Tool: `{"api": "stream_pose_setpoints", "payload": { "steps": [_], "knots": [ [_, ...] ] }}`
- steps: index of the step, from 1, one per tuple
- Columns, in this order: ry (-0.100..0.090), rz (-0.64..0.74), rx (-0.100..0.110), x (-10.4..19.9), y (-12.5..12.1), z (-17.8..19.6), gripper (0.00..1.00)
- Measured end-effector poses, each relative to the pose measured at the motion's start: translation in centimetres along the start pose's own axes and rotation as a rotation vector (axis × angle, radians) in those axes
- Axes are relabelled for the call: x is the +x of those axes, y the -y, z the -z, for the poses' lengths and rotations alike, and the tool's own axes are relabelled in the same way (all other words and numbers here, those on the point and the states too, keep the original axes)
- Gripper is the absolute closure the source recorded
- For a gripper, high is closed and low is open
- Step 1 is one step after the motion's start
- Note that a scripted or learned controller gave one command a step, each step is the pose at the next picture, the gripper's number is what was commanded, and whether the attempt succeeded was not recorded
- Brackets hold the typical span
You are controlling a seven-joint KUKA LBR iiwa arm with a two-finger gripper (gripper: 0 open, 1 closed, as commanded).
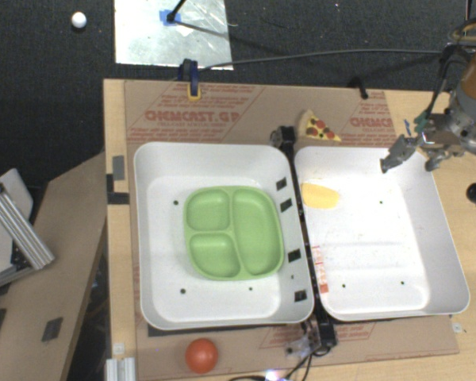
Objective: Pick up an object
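Observation:
My gripper [413, 158] hangs over the far right corner of the right bin [428, 292], its two fingers spread open with nothing between them. A flat yellow piece [320, 196] lies in that bin near its far left corner, well to the left of the gripper. A green divided plate [233, 232] sits in the middle of the left bin [159, 292]. A pizza-slice toy [319, 128] rests on the board just behind the right bin. A red ball [201, 355] lies on the board in front of the left bin.
The bins stand on a cardboard sheet [246, 105]. A foil sheet [170, 22] and a small white ball [79, 20] lie on the dark surface behind. A blue clamp [190, 75] grips the cardboard's far edge. A metal rail [12, 217] slants at the left.

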State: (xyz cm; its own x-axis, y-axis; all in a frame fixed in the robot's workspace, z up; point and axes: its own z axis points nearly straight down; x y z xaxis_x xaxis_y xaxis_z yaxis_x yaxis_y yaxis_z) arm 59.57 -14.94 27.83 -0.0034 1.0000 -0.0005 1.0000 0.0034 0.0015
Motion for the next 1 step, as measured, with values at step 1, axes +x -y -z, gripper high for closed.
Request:
{"api": "stream_pose_setpoints", "payload": {
  "steps": [1],
  "knots": [
    [0.0, -0.002, 0.001, -0.08, -0.58, -4.24, 0.0]
  ]
}}
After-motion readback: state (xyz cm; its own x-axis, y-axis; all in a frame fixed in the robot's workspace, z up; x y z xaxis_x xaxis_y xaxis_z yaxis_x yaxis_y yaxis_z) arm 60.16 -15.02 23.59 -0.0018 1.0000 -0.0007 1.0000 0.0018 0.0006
